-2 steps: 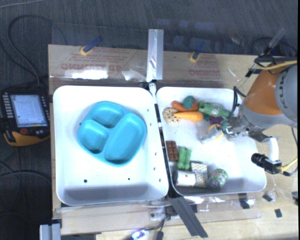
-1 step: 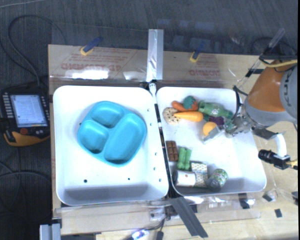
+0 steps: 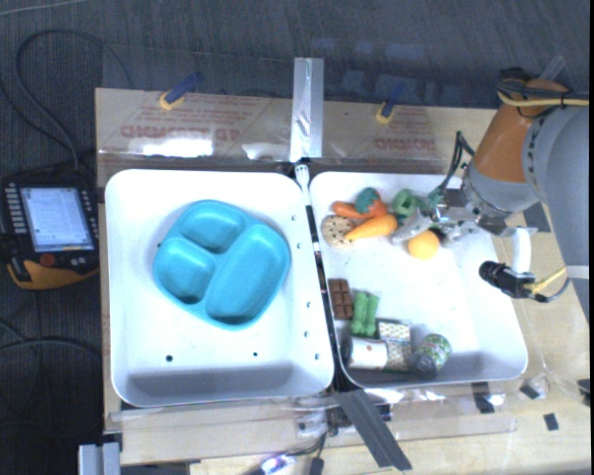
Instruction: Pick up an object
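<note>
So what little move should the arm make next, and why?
Probably a short drop straight down toward the yellow ball. The gripper sits in the right bin just above and beside that ball, close to the carrot and the green piece. The ball lies at the edge of that cluster, so it seems the easiest to reach.

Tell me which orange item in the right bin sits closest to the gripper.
The round orange ball, just below the gripper. The long carrot-shaped piece and the small red-orange piece lie further left.
</note>
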`<action>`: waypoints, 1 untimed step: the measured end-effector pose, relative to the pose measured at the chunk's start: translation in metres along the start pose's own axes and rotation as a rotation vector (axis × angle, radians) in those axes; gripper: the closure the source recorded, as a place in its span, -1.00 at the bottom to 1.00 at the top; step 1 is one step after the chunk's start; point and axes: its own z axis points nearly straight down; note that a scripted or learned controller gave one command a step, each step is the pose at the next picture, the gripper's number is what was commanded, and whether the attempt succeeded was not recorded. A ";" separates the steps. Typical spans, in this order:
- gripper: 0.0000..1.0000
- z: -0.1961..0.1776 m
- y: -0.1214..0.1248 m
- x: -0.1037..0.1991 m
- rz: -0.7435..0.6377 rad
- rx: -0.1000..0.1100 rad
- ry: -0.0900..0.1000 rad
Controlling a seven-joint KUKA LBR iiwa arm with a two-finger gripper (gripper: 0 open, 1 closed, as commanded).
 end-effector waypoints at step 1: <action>1.00 -0.008 0.000 -0.002 -0.001 -0.001 -0.007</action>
